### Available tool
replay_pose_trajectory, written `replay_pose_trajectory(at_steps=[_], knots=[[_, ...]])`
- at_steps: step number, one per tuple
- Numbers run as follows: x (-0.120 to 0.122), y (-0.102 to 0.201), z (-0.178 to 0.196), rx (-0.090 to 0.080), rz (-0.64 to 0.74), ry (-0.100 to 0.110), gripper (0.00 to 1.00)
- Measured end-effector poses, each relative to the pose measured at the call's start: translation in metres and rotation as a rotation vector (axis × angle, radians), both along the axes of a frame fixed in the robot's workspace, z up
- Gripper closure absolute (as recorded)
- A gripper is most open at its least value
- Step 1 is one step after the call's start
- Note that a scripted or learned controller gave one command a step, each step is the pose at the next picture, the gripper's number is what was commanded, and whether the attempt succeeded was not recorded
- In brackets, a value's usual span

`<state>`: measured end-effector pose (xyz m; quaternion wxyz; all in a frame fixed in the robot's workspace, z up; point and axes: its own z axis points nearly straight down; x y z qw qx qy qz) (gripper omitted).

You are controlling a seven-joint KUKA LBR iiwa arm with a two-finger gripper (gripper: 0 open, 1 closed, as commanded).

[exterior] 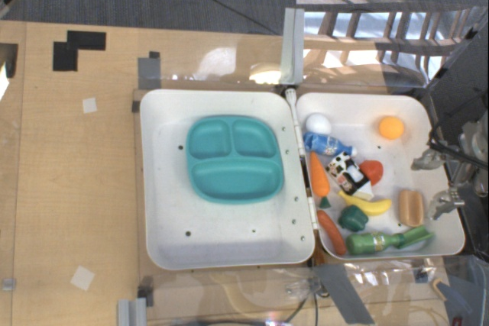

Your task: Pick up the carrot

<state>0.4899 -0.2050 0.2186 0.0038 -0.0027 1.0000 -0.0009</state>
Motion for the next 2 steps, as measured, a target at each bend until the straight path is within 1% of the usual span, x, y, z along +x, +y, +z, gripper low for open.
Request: replay_pose_trajectory(at_steps=[1,2], knots=[[0.0009,0.0001,-0.0006,-0.001,0.091,-0.001,0.00],[0.0079,-0.0005,-0.0073,-0.005,0.513,-0.002,0.00]])
